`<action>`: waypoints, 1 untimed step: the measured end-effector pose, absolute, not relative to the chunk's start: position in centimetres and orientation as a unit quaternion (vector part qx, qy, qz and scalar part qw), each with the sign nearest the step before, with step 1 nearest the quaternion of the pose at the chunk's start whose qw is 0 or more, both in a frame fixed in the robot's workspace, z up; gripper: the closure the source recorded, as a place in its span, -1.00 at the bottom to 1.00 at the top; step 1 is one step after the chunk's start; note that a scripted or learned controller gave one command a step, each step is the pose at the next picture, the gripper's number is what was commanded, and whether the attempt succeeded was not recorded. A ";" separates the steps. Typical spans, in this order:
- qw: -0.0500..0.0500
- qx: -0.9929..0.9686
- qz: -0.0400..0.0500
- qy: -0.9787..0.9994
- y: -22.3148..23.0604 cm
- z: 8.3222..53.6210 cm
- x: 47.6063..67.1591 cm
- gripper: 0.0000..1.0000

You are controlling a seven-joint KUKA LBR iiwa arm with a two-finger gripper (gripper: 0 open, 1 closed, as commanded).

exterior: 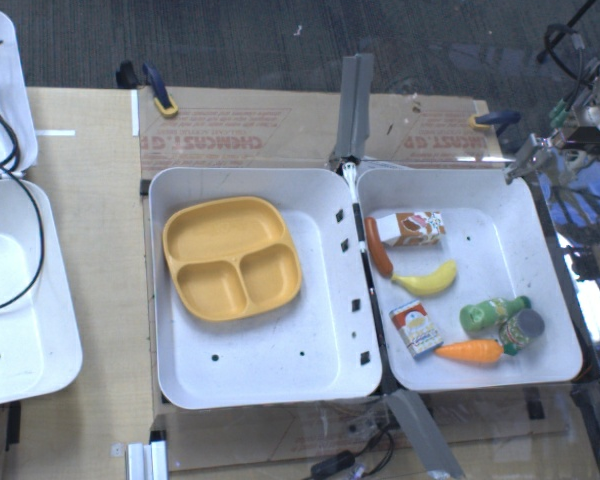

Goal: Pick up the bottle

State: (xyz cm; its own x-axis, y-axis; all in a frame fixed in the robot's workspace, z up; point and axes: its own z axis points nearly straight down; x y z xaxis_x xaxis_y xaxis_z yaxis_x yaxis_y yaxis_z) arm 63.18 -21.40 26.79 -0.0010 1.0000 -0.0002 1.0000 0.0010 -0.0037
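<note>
Item: bottle (491, 314), green, lying on its side in the near right part of the right bin (540, 230).

Neighbours in the right bin: a dark round item (524, 329) pressed against the bottle's cap end; a carrot (470, 351) along the near wall, just beside the bottle; a small carton (415, 328) and a banana (427, 279) towards the bin's middle.

Gripper (565, 140): seen beyond the right bin's far right corner, well apart from the bottle. Whether it is open or closed cannot be told.

Risks noted:
- A rounded body lying flat is likely to be rolled aside if it is closed on off-centre.
- The dark round item or the carrot may be caught in the grasp instead, or nudged, since little clearance is left around the bottle.
- The right bin's near and right walls may be struck on descent.
</note>
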 end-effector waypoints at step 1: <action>-0.003 -0.746 -0.003 -0.666 -22.0 14.4 58.9 -1.00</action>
